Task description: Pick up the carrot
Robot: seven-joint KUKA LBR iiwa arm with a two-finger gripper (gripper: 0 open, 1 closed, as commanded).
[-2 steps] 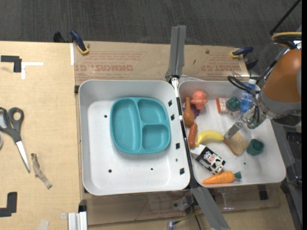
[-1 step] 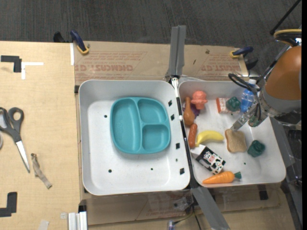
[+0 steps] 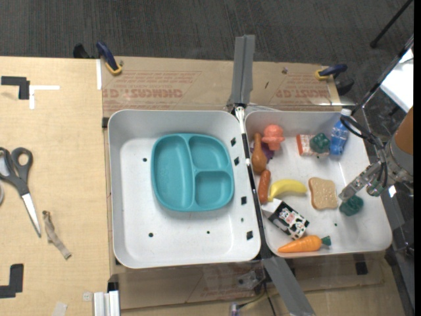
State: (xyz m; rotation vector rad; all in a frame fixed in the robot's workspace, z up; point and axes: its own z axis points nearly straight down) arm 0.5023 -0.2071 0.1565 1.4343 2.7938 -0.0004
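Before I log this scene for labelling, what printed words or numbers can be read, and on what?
Red print on the cardboard sheet behind the bins: mirrored and blurred, not readable.
More red print on the cardboard's right part: also unreadable.
Small packet and blue bottle: labels too small.
Black-and-white box: pattern, no legible text.

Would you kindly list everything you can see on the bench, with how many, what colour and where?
carrot: 1, orange with green top, front of right bin
right bin: 1, white
left bin: 1, white
divided plate: 1, teal, in left bin
banana: 1, yellow, middle of right bin
bread slice: 1, tan, right of banana
black-and-white box: 1, above carrot
hot dog: 1, orange-red, left edge of right bin
pink toy: 1, back of right bin
blue bottle: 1, back right
dark green item: 1, beside gripper
scissors: 1, grey, bench left
clamps: 2, blue and yellow, back edge
gripper: 1, grey, over right bin's right side
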